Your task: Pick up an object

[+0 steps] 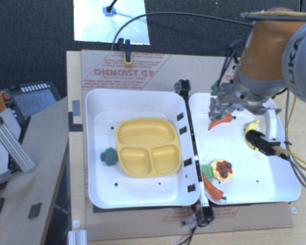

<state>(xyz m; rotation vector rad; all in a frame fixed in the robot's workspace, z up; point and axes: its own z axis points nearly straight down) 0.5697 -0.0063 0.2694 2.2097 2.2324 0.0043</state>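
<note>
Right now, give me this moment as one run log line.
gripper over right bin | above orange carrot-like toy | grasp unconfirmed | yellow tray in left bin

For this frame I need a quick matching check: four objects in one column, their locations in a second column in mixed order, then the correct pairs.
Things:
1. yellow divided tray
2. green broccoli toy
3. orange-red carrot-like toy
4. small pizza toy

Places:
A. right bin, near its front left corner
B. middle of the left bin
C. right bin, just under the gripper
D. left bin, beside the tray's left edge

Pairs: 1-B, 2-D, 3-C, 4-A
</note>
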